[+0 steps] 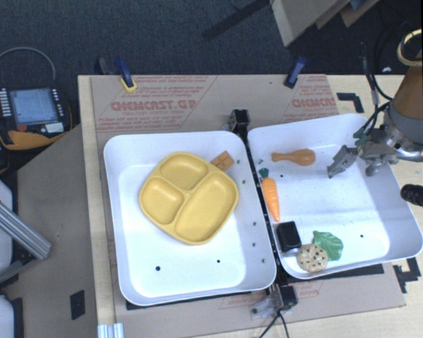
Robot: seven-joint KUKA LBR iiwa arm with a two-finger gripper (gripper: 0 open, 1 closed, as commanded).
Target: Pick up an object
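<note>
pincer (357, 162): spread wide, holding nothing | carrot (270, 197): long axis near-far, green top far

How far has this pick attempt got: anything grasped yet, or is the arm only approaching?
Nothing looks done: the gripper hangs open over the right bin with nothing between its fingers. In hand: it sits over the bin's far right part, closest to the wooden spoon-like piece. Left: closing on and lifting an item. The carrot, black block, cookie and green leaf all lie in that bin.
</note>
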